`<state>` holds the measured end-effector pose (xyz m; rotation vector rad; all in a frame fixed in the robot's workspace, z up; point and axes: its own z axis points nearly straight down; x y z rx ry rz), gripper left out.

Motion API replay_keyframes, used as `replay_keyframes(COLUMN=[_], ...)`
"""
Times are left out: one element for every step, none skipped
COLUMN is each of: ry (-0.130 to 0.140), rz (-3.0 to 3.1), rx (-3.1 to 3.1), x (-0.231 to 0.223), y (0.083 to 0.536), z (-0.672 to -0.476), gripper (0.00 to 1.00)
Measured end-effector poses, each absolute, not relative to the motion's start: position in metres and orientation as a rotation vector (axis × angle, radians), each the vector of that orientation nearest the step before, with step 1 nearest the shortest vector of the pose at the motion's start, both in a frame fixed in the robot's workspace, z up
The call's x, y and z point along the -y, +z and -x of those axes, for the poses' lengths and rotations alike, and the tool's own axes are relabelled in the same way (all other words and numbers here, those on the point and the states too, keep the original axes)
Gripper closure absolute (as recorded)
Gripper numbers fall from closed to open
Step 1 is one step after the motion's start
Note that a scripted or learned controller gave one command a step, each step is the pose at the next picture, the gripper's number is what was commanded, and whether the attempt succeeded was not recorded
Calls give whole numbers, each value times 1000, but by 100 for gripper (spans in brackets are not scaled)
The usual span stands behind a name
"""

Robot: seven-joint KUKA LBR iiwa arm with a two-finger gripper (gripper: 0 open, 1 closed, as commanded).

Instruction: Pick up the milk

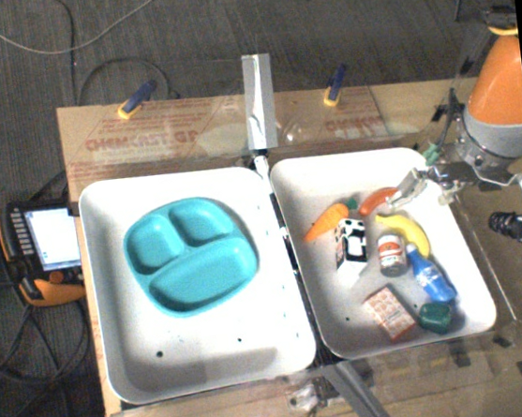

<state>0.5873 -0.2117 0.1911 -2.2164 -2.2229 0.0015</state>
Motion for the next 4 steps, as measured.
replay_keyframes(ry=[4, 2, 5, -4], rz=[2033, 2012, 1912, 1656], rx=[2397, 2409, 2494, 2685], x=[177, 146, 151, 123], y=[277, 138, 143, 90], z=[-606, -591, -604, -572], gripper=[0, 0, 0, 0])
